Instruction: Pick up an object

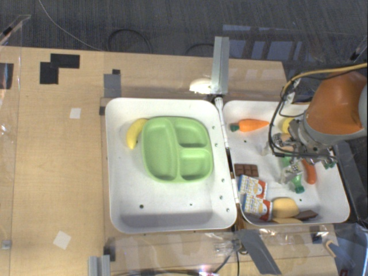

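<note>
A: What does the arm work on?

B: A pale wooden bench with black square marks near its far left corner, and dark ribbed carpet beyond its far edge. A thin cable trails across that carpet. Two shallow white bins sit side by side, rounded at the corners and smooth like moulded plastic.

A: Start at the left one.

B: The left bin holds a green divided tray, matte, with three compartments and soft rounded edges. A yellow banana curves against the tray's left rim, touching it.

A: And the right?

B: The right bin is more crowded. An orange carrot with a green stub lies near the far wall. Nearer, a brown chocolate bar, scored into squares, lies just above a printed carton. Beside the carton rests a yellowish potato-shaped lump, touching a dark brown piece at the near wall.

A: The pincer?

B: The gripper hangs over the right half of that bin, under the orange band and a tangle of black cables. Right below it lie a green item and a red-orange item, packed close. How wide it stands, or whether it grasps either, I cannot tell; the wrist hides that.
</note>
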Motion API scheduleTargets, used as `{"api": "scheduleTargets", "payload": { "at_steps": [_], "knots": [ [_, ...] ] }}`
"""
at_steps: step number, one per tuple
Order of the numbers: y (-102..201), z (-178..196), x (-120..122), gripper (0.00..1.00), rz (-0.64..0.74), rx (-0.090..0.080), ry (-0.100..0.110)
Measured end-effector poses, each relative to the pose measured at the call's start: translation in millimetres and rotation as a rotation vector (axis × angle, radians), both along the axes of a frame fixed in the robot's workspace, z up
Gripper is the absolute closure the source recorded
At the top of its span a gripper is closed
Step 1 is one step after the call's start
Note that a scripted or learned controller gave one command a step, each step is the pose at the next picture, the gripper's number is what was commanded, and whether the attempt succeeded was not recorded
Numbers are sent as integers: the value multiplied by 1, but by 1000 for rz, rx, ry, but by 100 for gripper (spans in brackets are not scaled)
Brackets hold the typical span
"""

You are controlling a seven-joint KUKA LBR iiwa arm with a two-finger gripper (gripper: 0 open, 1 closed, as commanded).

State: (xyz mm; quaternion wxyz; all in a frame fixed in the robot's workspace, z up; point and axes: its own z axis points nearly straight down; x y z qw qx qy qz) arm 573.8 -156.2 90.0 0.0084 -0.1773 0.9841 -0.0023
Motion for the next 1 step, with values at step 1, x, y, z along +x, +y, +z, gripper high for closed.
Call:
{"api": "scheduleTargets", "payload": {
  "at_steps": [1],
  "knots": [
    [27, 2, -67, 0, 44, 1, 8]
  ]
}}
